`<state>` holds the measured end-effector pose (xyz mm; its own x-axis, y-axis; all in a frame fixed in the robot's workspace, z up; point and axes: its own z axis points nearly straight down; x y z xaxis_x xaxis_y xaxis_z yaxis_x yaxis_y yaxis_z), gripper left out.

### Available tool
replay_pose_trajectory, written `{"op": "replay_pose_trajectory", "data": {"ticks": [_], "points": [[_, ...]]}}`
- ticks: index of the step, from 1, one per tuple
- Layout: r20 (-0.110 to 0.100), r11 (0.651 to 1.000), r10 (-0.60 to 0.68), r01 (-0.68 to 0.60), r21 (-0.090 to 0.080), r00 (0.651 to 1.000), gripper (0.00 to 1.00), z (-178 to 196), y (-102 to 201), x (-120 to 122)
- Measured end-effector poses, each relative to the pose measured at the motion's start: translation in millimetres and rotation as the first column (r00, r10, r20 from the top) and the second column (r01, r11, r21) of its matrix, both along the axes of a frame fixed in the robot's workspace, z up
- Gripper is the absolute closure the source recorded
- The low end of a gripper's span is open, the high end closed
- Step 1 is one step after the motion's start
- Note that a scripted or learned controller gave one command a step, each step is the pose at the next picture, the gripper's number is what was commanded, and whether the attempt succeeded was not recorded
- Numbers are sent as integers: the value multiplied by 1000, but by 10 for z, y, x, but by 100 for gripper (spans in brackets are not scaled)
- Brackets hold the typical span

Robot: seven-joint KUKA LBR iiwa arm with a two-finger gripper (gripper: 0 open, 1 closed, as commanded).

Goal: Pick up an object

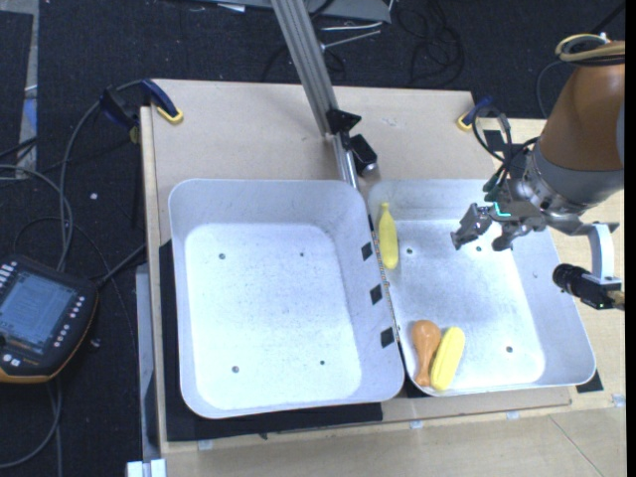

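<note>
My gripper (486, 233) hangs over the back part of the right bin (497, 296), its two dark fingers spread apart with nothing between them. A slim yellow object (388, 238) lies along the right bin's left wall, well to the left of the gripper. Near the bin's front left corner an orange drumstick-shaped object (425, 344) rests against a yellow oblong object (447, 356). Both sit far below the gripper in the view.
The left bin (268, 296) stands beside the right one, sharing a raised rim with black clips (378, 291). A slanted metal post (313, 63) rises behind the bins. A teach pendant (35, 316) lies off the bench at left.
</note>
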<state>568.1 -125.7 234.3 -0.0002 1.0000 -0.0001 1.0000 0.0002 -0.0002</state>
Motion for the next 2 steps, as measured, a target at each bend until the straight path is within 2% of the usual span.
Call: {"op": "replay_pose_trajectory", "data": {"ticks": [1, 2], "points": [[0, 1000, 0, 0, 0, 1000, 0, 0, 0, 0], [-5, 1000, -1, 1, 1, 1000, 0, -553, -83, -63]]}}
